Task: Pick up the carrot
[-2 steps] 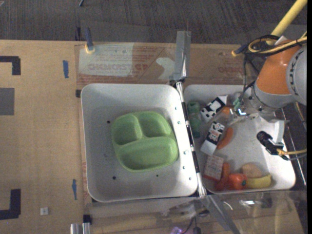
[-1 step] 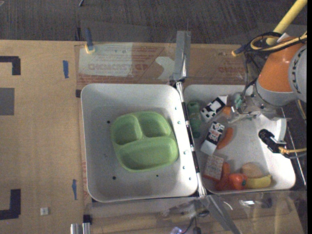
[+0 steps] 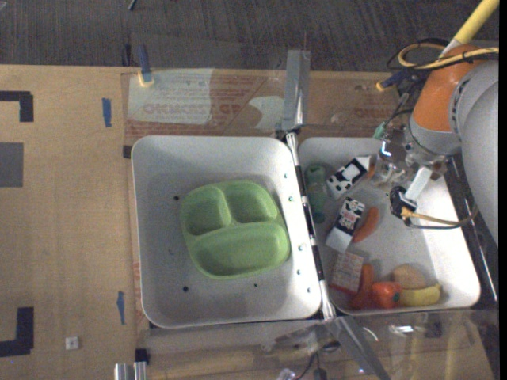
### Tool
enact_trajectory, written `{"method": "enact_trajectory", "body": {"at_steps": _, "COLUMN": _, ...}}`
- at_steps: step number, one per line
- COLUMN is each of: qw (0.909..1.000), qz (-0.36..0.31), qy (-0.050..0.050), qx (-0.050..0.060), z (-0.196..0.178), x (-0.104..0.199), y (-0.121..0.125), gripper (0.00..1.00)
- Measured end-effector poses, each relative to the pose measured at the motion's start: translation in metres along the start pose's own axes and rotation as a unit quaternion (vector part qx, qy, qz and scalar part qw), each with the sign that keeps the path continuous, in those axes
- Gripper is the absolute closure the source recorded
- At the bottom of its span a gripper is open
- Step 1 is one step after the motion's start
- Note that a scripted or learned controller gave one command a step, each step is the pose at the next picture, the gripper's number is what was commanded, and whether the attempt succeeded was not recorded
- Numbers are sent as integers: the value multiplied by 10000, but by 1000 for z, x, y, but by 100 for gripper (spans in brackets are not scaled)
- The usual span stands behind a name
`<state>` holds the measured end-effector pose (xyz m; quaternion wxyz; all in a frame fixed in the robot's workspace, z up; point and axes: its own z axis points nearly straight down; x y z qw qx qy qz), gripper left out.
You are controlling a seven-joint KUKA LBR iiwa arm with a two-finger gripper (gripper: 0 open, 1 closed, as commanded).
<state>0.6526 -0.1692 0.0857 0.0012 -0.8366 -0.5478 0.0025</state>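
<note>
The carrot, a short orange tapered piece, lies tilted in the middle of the right bin, touching a small black-and-white carton on its left. My gripper hangs over the bin's back part, above and a little right of the carrot and apart from it. It is seen from above, under the grey wrist and orange band. Nothing shows in its grasp.
A cow-patterned block and a green item lie at the back left of the right bin. A flat packet, a red-orange stick, a tomato, a tan lump and a banana crowd its front. The left bin holds a green divided plate.
</note>
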Motion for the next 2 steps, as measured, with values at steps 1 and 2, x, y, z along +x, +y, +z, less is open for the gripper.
{"method": "enact_trajectory", "body": {"at_steps": 1, "qw": 9996, "qz": -276, "qy": 17, "qx": -5, "z": -61, "x": -35, "y": 16, "gripper": 100}}
{"method": "enact_trajectory", "body": {"at_steps": 2, "qw": 9978, "qz": -660, "qy": 14, "qx": -19, "z": -112, "x": -52, "y": -82, "gripper": 100}}
